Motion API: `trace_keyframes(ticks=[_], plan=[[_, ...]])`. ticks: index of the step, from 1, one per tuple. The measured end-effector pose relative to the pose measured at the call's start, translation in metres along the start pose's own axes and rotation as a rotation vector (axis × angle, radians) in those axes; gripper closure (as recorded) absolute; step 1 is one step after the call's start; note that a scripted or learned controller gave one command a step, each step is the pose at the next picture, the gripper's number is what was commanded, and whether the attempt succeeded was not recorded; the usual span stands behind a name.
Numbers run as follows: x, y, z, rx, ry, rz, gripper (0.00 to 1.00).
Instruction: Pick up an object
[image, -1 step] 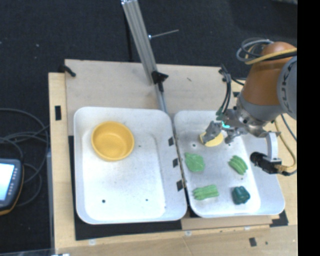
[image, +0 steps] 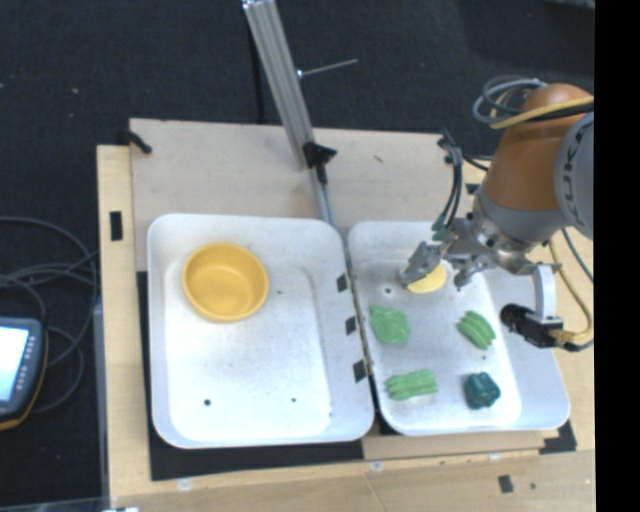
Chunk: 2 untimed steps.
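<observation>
A: Where is the end effector (image: 441, 262)?

B: It hangs in the right bin (image: 535, 400), at the far side, directly over a small yellow object (image: 428, 281). Whether it is open or closed, one cannot tell.

A: How will this object handle?

B: It seems light, smooth and rounded, so probably slippery. Better to take it across the narrow middle. The green pieces (image: 389, 325) lie apart, nearer the front.

End effector (image: 440, 264) covering upper part of yellow piece (image: 429, 283); its shape not telling. Finger spacing blurring, too small to judge. Arm (image: 535, 150) running off right edge. Table (image: 240, 480) getting cut at bottom edge. Handheld screen (image: 15, 365) cropping at left edge.
</observation>
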<state>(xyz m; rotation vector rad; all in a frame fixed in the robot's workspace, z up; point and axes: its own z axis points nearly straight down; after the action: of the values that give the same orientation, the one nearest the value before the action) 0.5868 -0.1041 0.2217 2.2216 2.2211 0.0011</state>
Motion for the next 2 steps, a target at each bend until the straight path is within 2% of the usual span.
trace_keyframes(ticks=[1,2], plan=[[-0.007,-0.005,0.046,0.004,-0.001,0.001,0.00],[-0.001,-0.003,0.092,0.004,0.000,0.001,0.00]])
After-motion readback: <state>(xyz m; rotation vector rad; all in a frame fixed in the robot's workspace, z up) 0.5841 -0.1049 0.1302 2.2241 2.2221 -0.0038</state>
